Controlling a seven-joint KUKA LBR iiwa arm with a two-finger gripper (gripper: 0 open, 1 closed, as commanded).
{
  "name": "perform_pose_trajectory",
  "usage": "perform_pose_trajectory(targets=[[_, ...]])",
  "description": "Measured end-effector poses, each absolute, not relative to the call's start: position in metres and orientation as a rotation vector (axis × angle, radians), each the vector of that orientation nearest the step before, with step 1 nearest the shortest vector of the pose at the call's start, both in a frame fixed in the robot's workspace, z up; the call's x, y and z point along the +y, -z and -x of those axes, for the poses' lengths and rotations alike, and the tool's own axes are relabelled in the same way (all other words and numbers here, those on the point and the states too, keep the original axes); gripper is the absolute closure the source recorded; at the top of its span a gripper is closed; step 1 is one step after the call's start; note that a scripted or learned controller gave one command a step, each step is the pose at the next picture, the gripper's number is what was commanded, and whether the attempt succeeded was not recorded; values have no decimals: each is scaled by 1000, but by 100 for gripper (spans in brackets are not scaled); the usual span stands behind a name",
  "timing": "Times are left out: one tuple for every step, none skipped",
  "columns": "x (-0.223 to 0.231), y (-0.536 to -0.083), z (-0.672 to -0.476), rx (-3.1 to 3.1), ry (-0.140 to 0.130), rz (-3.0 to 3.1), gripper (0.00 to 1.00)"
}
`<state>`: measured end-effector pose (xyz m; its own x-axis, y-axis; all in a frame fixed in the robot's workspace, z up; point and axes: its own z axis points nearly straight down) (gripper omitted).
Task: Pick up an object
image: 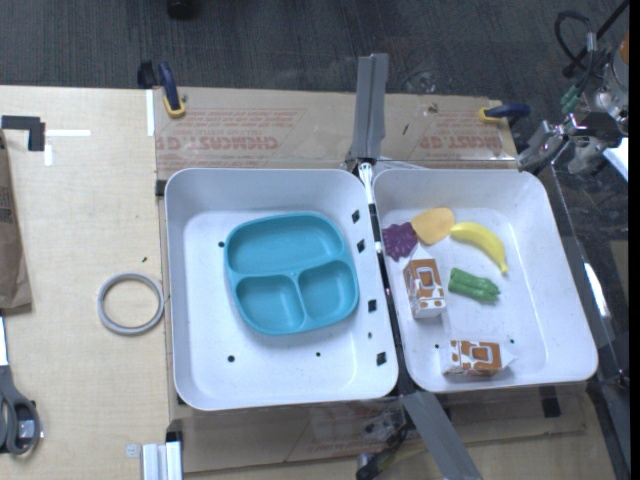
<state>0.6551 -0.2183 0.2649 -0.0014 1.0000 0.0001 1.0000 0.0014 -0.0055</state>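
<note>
The right bin (pixel 560 268) holds several small items. A purple bunch of grapes (pixel 399 239) lies beside a flat yellow piece (pixel 433 225) and a yellow banana (pixel 481 244) near the back. A green pod (pixel 473 286) lies right of a white and orange carton (pixel 425 288). A second carton (pixel 474 358) rests on its side near the front edge. The gripper (pixel 585 118) hangs with cables beyond the right bin's far right corner, well apart from all the items and with nothing seen in it.
A teal divided plate (pixel 291 272) lies in the left bin (pixel 190 298). A grey tape ring (pixel 131 302) and scissors (pixel 15 423) lie on the wooden bench to the left. A grey post (pixel 371 108) stands behind the bins' shared wall, and clamps (pixel 170 88) grip the cardboard.
</note>
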Motion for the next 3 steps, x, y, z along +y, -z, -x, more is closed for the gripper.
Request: perform_pose_trajectory(targets=[[-216, -115, -657, -2014, -4, 2396, 0], [-179, -88, -616, -2167, -5, 2269, 0], [-160, -88, -585, -2353, -4, 2074, 0]])
